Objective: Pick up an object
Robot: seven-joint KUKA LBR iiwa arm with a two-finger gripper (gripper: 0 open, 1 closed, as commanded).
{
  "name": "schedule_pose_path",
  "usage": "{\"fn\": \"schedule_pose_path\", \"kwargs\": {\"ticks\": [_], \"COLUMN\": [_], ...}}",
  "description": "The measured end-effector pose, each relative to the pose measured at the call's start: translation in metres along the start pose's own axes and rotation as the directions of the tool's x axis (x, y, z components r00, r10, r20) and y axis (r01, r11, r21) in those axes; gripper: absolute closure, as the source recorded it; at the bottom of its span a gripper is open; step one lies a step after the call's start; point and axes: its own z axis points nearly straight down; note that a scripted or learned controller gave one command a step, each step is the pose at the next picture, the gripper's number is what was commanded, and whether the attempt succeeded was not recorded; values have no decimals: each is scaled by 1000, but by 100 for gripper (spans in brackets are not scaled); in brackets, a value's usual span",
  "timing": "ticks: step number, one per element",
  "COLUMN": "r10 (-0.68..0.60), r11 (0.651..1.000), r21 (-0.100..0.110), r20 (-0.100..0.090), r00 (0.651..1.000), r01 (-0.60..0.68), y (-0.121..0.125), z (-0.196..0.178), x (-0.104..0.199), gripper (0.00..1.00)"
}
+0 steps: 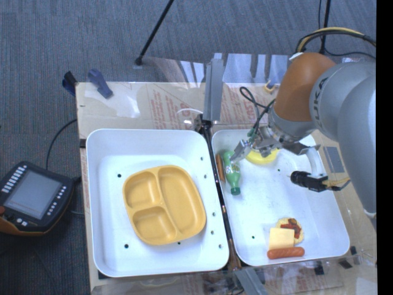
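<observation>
The grey arm (331, 103) is reaching in from the right, orange band up top, wrist bent down over the far end of the right bin (270, 208). The left bin (98, 165) carries one big item, a yellow divided plate (164, 204) lying flat in the middle, well apart from the action.

The gripper (252, 145) hangs low between two candidates. The green bottle (232, 172) lies on its side by the bin's left wall, just beside the gripper. The yellow piece (264, 157) sits partly tucked under the wrist. From this slant I can't tell whether the gripper is spread or closed, and nothing shows in its grasp, so I'd call the pick not yet made. The approach looks done; the grab and the lift are left.

At the near end, well clear of all that, there's a cheese slice (281, 236), a red sausage (285, 252) touching its near edge, and a small topped bit (291, 227) at its far corner.

As for obstacles, the bottle lies close to the wall, which could crowd a grasp, and the two targets lie near enough that going for one may nudge the other.
</observation>
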Motion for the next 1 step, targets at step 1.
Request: {"fn": "schedule_pose_path", "kwargs": {"ticks": [1], "r10": [126], "r11": [992], "r21": [6], "r20": [1], "r00": [992], "r01": [-126], "y": [-9], "z": [22], "x": [-36], "gripper": [0]}}
